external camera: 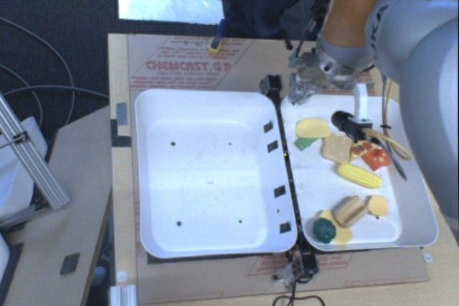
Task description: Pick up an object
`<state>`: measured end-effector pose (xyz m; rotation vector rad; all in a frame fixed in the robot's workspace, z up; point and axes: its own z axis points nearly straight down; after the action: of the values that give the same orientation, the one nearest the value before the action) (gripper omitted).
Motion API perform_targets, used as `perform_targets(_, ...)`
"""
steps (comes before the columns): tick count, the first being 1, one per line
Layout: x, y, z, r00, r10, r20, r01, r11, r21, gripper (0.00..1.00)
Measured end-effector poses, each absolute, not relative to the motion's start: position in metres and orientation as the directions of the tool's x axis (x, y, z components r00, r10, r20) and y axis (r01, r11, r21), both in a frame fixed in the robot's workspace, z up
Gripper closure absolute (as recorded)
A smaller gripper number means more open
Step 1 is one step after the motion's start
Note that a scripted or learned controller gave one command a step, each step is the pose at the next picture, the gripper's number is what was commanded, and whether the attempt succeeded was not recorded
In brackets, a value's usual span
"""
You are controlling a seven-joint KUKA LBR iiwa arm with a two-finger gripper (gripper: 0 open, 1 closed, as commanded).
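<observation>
My gripper (pixel 302 88) hangs over the far left corner of the right bin (pixel 416 226), above bare white floor. Nothing shows in it. Just in front of it lie a yellow lemon-shaped piece (pixel 313 128) and a small green piece (pixel 305 144). Further right are a tan cracker-like slab (pixel 336 149), a red and orange item (pixel 374 155) and a yellow corn cob (pixel 359 175). Near the front edge sit a brown bread roll (pixel 349 210), a small yellow piece (pixel 378 206) and a dark green ball (pixel 324 230).
The left bin (pixel 154 175) stands beside the right one, sharing a divider wall (pixel 282 154) with black clips. Both rest on a cardboard sheet (pixel 186 64). The grey arm with its orange band (pixel 355 3) fills the upper right.
</observation>
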<state>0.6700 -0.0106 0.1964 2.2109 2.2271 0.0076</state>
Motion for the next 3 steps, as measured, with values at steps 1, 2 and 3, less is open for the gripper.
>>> perform_targets(1, 0.624, 0.000, 0.184, 0.000, 1.000, 0.000, 1.000, 0.000, -0.003, 1.00)
perform_targets(2, 0.555, 0.005, 0.201, 0.000, 1.000, 0.001, 1.000, 0.000, -0.001, 1.00)
perform_targets(3, 0.509, 0.038, 0.191, -0.006, 1.000, 0.002, 1.000, 0.006, -0.003, 1.00)
